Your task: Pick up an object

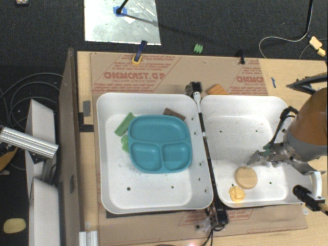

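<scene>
Where blue tray (pixel 159 142) sits, green pieces (pixel 123 124) half hidden.

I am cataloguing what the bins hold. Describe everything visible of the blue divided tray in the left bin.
The blue divided tray is a teal, rounded-corner dish that looks like moulded plastic, with one wide compartment at the far side and two smaller ones nearer the camera. It lies flat, open side up, near the middle of the left bin. It overlaps a green piece at its left edge, and a brown object pokes out from behind its far right corner. Its compartments look bare.
</scene>
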Robot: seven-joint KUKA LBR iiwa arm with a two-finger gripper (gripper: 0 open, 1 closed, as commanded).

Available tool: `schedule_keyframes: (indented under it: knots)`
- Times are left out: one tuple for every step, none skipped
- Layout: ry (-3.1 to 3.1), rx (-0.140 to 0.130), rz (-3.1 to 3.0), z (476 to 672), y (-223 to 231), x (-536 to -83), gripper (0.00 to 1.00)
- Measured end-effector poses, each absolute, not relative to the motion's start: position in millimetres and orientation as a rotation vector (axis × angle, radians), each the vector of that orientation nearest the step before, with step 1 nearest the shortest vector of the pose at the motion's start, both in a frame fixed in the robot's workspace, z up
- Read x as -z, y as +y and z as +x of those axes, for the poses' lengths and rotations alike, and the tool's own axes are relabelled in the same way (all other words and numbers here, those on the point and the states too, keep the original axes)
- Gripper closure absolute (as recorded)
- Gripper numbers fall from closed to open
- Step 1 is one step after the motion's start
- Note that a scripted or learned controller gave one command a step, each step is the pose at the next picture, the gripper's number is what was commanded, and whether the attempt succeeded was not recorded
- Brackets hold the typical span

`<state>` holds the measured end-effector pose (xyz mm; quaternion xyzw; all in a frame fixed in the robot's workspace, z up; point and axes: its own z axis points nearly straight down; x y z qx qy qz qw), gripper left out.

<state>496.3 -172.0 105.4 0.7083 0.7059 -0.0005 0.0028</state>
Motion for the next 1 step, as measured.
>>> schedule_keyframes:
  knots:
    - [2.226, -0.012, 2.205, 608.6, -146.0, -108.8, 0.00]
